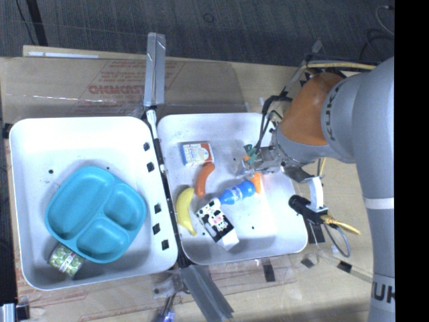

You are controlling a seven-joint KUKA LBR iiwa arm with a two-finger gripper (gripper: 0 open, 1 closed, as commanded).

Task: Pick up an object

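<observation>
While claw (257, 161) hovers, blue bottle (239, 192) lies diagonal, orange cap toward claw.

Right bin (201, 123): middle crowded. Small carton (196, 153), orange sausage-shaped toy (204, 176), banana (185, 210), cow-print carton (216, 223) and blue bottle (238, 193) lie close together, my wrist just above the bottle's orange cap. Open floor along the far wall and near-right corner. Left bin (40, 136): blue divided plate (96, 213) fills the middle, green-patterned object (65, 260) beside its near edge; far half open.

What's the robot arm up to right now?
Gripper low in right bin, fingers unclear. Blue bottle just below it, not held. Hot dog, banana close by.
</observation>
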